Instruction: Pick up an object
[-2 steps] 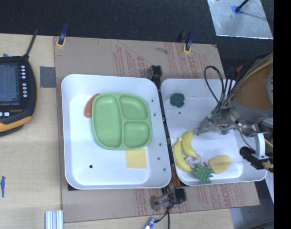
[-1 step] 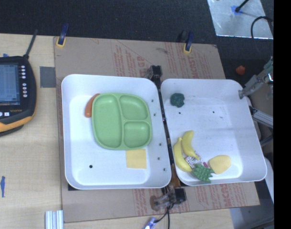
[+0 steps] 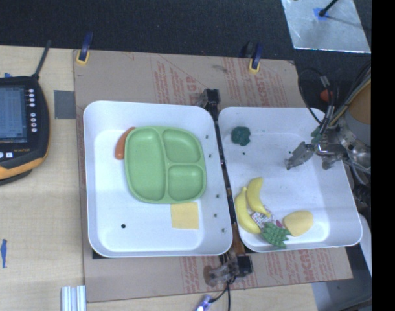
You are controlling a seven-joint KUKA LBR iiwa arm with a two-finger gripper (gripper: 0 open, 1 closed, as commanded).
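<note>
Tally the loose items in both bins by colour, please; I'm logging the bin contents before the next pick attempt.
Green: 3 - divided plate, dark green lump, leafy green piece
Yellow: 4 - flat square, two bananas, rounded yellow item
Orange-red: 1 - sausage-shaped item partly under the plate
Total: 8

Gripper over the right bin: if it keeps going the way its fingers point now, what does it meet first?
The gripper points left and slightly down. Nothing lies on that line, so probably bare floor of the right bin, between the dark green piece and the bananas. Height is unclear.
</note>
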